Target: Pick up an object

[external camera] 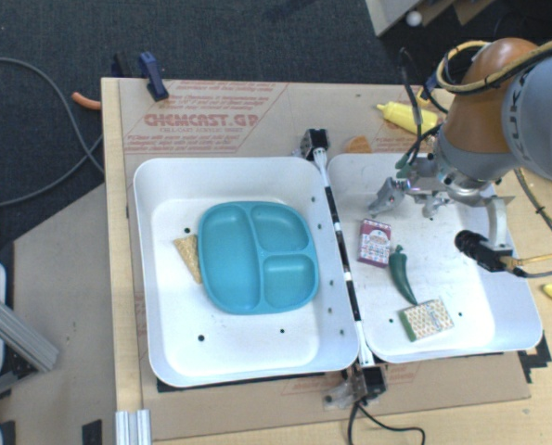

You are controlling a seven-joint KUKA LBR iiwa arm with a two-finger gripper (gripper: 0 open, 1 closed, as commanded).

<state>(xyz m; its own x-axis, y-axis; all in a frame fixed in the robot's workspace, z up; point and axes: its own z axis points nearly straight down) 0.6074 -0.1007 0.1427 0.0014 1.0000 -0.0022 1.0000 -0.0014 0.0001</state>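
Note:
My gripper (pixel 407 200) hangs over the far part of the right bin (pixel 512 327), open, with nothing between its fingers. A small red and white box (pixel 375 243) lies just below and left of it on the bin floor. Beside the box lies a green chili pepper (pixel 402 273), and nearer the front a green speckled sponge (pixel 427 319). In the left bin (pixel 160 341) sits a teal divided plate (pixel 257 256) with a tan cracker (pixel 188 254) tucked under its left edge.
A black cable plug (pixel 475 248) from the arm hangs over the right bin's right side. A yellow banana-like toy (pixel 405 114) lies on the board behind the right bin. A blue clamp (pixel 152 74) sits at the board's far left corner.

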